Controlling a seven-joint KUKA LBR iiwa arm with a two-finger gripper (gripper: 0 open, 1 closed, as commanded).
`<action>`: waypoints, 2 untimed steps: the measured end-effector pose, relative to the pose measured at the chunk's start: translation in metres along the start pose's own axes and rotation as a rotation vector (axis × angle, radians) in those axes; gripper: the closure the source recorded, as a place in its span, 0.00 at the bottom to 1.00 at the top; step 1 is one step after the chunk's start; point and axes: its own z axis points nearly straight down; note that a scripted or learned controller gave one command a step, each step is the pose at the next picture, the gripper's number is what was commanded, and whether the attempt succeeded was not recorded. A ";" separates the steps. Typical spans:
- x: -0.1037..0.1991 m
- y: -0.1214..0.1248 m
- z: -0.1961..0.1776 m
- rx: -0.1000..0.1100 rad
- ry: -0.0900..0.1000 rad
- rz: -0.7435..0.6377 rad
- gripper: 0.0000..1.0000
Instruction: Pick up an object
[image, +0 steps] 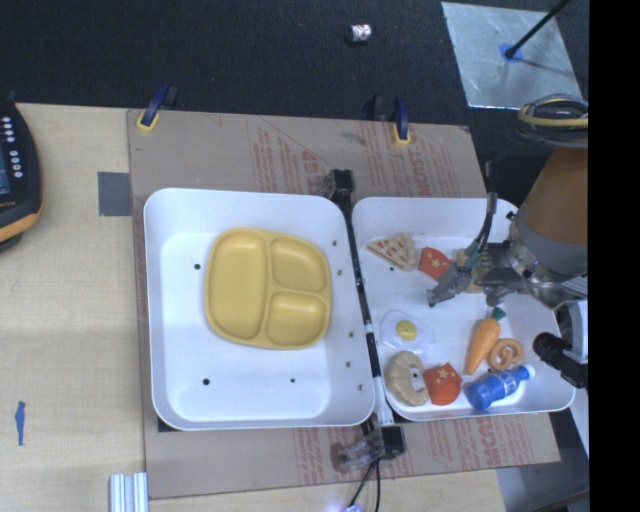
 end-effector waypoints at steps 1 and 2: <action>-0.072 0.003 0.014 -0.003 -0.004 0.008 0.00; -0.067 0.001 0.107 -0.019 -0.007 0.000 0.00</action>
